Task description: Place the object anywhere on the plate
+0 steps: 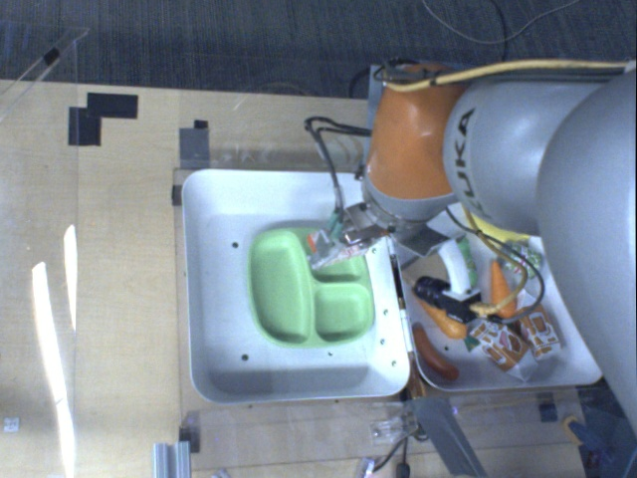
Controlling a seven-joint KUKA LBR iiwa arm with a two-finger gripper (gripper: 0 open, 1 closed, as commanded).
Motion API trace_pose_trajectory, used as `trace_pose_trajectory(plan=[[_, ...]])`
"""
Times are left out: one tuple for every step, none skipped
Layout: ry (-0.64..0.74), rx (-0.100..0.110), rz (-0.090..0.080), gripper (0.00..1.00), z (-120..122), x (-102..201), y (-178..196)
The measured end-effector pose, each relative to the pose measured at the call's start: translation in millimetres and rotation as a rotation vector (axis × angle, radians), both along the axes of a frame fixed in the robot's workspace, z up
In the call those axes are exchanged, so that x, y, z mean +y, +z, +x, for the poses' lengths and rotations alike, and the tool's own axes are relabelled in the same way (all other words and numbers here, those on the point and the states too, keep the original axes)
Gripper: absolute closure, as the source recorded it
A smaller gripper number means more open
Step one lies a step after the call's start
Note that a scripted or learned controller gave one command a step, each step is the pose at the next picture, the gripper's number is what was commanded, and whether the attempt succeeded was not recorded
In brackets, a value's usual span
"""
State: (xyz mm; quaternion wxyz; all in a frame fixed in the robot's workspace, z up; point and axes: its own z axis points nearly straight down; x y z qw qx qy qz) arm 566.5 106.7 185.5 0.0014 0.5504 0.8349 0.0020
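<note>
Robot arm hovering its tool over a green plate in the left of two white bins on a desk.

The tool sits above the plate's upper right corner; whether it is apart or together cannot be told, as the wrist hides it. A small pale, glinting object with a red-orange speck at its top shows just under the tool, over the plate's rim; too blurred to identify, and a grip on it cannot be confirmed. This looks like the placing step: next, the object likely needs lowering and releasing onto the plate. The plate is pale green, divided into compartments. Right of the tool, the second bin holds assorted items, including an orange carrot-like piece.
</note>
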Motion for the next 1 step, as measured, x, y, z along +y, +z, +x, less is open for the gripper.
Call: trace_pose_trajectory(plan=[[-0.001, 0.000, 0.000, 0.00, 0.1, -0.7, 0.2]])
